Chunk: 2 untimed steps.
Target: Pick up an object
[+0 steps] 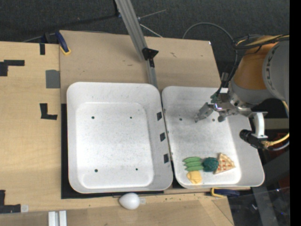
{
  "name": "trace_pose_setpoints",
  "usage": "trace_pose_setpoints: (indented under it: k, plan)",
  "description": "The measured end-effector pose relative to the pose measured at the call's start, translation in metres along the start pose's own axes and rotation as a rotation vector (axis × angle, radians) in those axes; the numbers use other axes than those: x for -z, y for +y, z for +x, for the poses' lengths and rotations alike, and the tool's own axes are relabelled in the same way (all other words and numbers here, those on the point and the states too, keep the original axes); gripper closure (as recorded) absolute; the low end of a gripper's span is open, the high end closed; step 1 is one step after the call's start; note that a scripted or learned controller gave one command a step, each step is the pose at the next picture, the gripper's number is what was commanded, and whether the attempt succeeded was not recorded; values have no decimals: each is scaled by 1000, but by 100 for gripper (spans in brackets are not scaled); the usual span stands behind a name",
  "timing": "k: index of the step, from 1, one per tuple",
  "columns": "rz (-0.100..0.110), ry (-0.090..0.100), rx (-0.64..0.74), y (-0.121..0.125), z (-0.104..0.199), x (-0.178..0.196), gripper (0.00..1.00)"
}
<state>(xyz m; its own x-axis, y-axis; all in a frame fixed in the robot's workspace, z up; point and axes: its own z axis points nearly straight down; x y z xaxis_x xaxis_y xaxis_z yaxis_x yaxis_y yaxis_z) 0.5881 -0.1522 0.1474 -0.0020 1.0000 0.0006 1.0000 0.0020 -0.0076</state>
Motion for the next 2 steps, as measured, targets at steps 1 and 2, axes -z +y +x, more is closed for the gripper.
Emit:
trace_pose_setpoints:
  k: [1,2]
  plan:
    - [0,0,-1,-1,1,-55,0]
    - [-4,0,0,0,1,-41,100]
